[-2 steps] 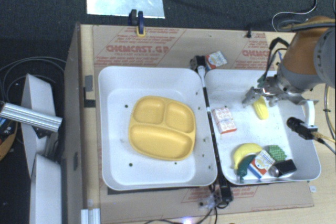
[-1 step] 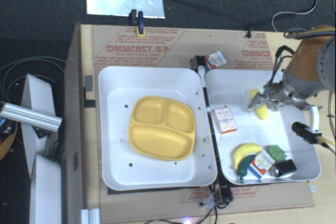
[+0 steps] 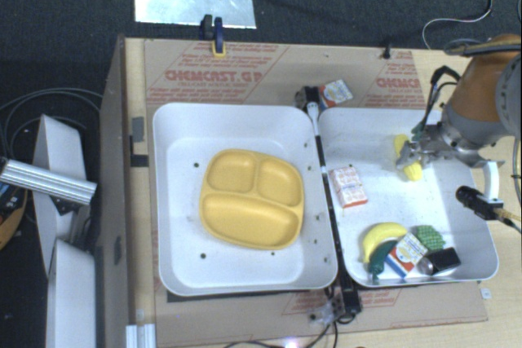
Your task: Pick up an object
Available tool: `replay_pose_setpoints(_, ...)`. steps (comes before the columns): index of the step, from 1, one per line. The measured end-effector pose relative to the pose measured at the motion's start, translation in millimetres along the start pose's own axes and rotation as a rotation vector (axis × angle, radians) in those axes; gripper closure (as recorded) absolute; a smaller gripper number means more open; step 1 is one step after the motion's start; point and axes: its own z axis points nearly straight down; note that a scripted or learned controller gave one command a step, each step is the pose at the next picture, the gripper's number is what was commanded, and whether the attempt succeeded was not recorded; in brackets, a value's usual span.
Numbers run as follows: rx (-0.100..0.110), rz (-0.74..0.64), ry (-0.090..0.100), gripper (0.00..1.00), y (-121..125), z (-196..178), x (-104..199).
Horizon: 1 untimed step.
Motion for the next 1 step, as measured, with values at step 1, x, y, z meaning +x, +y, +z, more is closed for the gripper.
replay_pose_setpoints(1,0.038,0.005,0.001,1.0,51.5,6.9,74.7)
